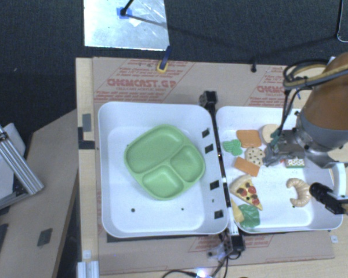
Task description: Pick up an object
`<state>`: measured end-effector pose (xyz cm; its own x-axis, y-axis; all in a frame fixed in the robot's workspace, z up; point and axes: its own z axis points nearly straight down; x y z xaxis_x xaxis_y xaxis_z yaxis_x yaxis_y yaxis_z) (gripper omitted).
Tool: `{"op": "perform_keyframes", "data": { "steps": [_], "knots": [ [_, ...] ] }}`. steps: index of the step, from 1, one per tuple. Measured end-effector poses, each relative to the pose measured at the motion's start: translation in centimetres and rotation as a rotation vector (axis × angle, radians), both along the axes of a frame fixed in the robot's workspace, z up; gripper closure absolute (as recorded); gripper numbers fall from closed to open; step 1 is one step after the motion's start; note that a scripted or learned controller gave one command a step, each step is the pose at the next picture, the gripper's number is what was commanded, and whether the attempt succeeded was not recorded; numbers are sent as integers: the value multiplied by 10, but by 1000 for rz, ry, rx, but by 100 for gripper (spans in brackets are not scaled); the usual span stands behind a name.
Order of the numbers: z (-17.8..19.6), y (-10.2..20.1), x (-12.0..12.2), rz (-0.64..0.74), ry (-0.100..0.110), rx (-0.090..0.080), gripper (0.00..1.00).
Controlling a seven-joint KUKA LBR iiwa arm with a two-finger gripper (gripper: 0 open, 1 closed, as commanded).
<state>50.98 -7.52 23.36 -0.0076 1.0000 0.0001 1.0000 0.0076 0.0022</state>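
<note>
Cookie [254, 154] lying in right bin [278, 219], toward its far edge, just beside gripper [274, 153]; not lifted; grasp and raise remaining; jaws' opening impossible to tell

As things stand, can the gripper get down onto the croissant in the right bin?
Probably yes. The croissant lies apart from the other toy food, nothing on top, and the gripper hovers just up-left of it in the same bin.

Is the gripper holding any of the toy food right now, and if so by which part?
It cannot be told. The two-finger gripper sits low in the right white bin, beside the round spotted cookie, but nothing is visibly between its tips.
</note>
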Motion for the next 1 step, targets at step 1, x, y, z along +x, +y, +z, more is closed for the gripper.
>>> {"op": "perform_keyframes", "data": {
  "steps": [1],
  "knots": [
    [-13, -10, -9, -7, 1, -1, 100]
  ]
}}
